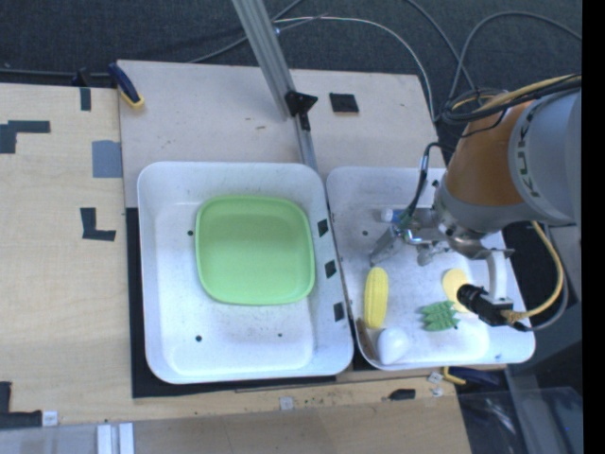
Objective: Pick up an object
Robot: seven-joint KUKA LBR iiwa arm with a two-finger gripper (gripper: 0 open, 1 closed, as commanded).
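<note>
Yellow corn cob just below-left of the tool, apart.

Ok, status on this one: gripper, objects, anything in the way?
Gripper low in right bin, nothing seen between fingers. Corn cob just below it, free. Green leafy piece, white object nearby. Green plate in left bin.

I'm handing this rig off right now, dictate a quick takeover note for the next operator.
Gripper: low in the right bin, above the toys, nothing visibly between its fingers.
Right bin holds a yellow corn cob, a white round object, a green leafy piece and a yellow piece beside the arm.
Left bin holds a green square plate.
Done: arm is over the right bin.
Left: grasp one object and lift it.
</note>
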